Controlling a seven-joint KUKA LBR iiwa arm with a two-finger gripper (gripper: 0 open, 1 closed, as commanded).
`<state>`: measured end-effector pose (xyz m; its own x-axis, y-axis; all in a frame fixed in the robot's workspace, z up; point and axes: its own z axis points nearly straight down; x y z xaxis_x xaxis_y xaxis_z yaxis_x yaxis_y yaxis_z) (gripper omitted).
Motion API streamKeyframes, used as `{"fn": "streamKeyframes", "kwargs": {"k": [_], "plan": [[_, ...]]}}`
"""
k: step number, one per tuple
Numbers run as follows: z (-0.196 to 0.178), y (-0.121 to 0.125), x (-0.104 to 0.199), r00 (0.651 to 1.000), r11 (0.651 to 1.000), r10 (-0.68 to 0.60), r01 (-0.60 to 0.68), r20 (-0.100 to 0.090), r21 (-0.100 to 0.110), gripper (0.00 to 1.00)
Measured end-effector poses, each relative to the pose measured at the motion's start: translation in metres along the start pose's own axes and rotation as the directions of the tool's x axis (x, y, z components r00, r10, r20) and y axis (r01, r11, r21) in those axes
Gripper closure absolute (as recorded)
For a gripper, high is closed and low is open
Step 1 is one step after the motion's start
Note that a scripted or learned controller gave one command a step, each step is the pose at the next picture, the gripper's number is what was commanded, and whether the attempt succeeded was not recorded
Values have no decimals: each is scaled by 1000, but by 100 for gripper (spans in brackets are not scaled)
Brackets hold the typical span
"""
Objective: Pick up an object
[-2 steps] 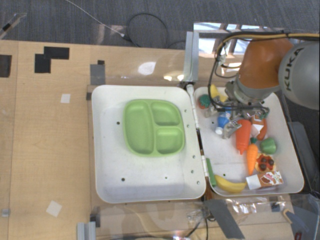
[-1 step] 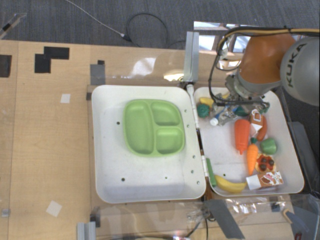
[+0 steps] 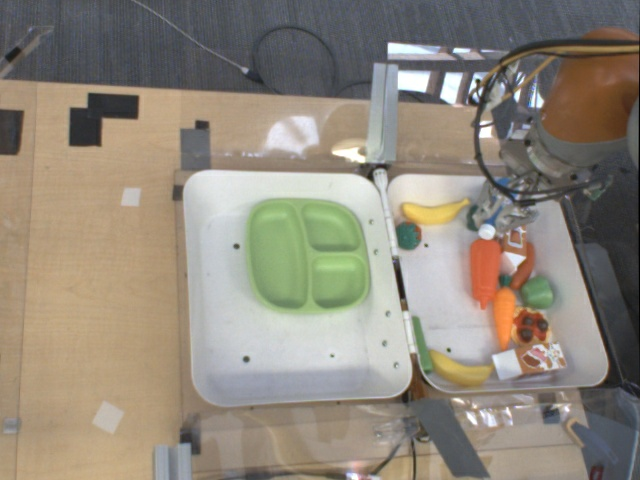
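Note:
The right bin [image 3: 450,298] holds several toy foods. A yellow banana [image 3: 433,211] lies at its far left, with a small green ball [image 3: 408,235] beside it. An orange-red bottle [image 3: 484,271] and an orange carrot [image 3: 503,315] lie in the middle, a green piece [image 3: 538,291] to their right. A second banana [image 3: 458,368] and a printed box [image 3: 535,353] lie near the front. My gripper [image 3: 492,214] hangs over the bin's far part, just above the bottle's white cap. The wrist covers its fingers.
The left bin [image 3: 215,358] bears a green divided plate [image 3: 306,254]. A metal post [image 3: 382,113] stands behind the wall between the bins. Cables loop around the arm's wrist [image 3: 585,103] at top right. Bare wooden bench [image 3: 90,298] lies to the left.

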<state>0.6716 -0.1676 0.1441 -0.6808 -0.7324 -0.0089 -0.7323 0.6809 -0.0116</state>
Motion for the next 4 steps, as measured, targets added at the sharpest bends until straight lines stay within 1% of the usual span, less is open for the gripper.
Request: {"fn": "streamKeyframes", "kwargs": {"k": [1, 2, 3, 4], "plan": [[22, 1, -3, 999, 999, 53, -53, 4, 3, 100], [-120, 8, -14, 977, 977, 212, -212, 9, 8, 100], [-112, 10, -12, 977, 977, 213, -213, 0, -2, 0], [0, 5, -3, 997, 997, -80, 80, -3, -11, 0]]}}
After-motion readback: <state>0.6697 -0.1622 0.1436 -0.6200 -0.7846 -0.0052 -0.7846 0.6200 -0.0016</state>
